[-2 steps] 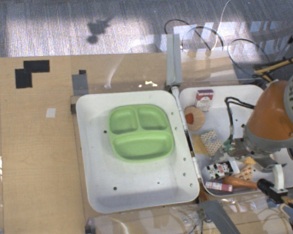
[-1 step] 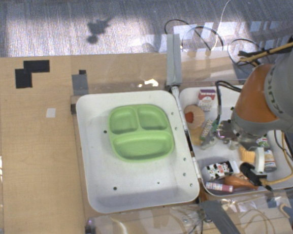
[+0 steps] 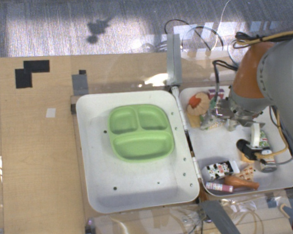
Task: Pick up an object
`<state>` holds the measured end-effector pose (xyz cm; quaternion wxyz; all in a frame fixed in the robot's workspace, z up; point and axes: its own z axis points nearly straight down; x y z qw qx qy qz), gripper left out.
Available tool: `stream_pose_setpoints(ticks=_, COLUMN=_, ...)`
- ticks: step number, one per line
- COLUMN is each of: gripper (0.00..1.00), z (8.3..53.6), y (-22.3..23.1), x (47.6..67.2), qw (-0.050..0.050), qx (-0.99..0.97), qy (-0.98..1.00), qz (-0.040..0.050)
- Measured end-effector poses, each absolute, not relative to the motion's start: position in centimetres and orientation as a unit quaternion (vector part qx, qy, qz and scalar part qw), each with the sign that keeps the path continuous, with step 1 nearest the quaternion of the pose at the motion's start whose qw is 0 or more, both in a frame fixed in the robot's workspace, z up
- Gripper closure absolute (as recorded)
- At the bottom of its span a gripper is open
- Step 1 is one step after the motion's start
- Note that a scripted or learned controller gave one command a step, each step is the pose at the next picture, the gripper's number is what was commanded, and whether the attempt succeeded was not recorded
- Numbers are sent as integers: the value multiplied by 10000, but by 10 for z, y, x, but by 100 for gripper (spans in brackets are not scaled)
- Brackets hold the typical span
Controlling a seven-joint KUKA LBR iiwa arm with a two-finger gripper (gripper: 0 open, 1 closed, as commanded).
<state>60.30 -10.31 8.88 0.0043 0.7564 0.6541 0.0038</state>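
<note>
Counter (image 3: 33,164) carries two white bins. Everything below is placed relative to the item bin (image 3: 215,143).

- Arm (image 3: 285,71) comes in over the item bin's outer side, wrist pitched down toward its far end. My guess is that's the shortest reach to the target corner.
- Plate bin (image 3: 99,189) butts against the item bin's inner wall. It holds one green divided plate (image 3: 140,132), lying flat and well apart from the item bin, so not a likely pick.
- End effector (image 3: 218,113) sits low inside the item bin, near its far wall. Can't tell whether it's released or clenched, and I see nothing held in it.
- Probable pick target: tan-and-red round item (image 3: 196,105), in the item bin's far inner corner, just beside the end effector. Contact is unclear. Being tucked against two walls limits the approach angles.
- White-and-green tube (image 3: 259,137) lies by the item bin's outer side.
- Black-and-white box (image 3: 220,169), orange carrot-like piece (image 3: 240,182) and pink marker (image 3: 219,187) are bunched along the item bin's near wall, some touching. That makes for a messy grasp.
</note>
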Motion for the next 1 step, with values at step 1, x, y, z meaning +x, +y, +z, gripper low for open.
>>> stream_pose_setpoints(ticks=1, gripper=0, z=87, y=-103, x=664, qw=-54, qx=7404, qy=6721, qz=-46)
